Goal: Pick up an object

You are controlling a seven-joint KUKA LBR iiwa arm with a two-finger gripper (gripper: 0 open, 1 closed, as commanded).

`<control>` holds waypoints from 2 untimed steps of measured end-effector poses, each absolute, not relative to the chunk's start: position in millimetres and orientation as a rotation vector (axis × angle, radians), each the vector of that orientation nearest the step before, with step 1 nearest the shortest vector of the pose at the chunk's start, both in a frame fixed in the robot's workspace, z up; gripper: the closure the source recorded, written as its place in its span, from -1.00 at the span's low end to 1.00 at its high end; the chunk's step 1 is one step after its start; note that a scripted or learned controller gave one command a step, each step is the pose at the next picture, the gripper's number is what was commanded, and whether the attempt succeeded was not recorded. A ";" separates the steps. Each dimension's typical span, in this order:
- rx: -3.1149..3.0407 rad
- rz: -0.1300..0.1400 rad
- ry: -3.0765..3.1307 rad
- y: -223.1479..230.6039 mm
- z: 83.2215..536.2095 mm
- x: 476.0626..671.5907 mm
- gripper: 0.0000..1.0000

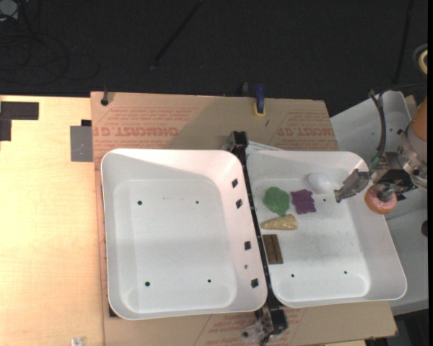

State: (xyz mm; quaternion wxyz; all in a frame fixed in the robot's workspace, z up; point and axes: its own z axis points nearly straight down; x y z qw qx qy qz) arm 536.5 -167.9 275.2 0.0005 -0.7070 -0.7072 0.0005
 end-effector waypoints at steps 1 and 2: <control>-2.219 0.002 -2.220 -168.7 284.7 536.4 1.00; -2.210 0.002 -2.225 -98.1 218.0 592.3 1.00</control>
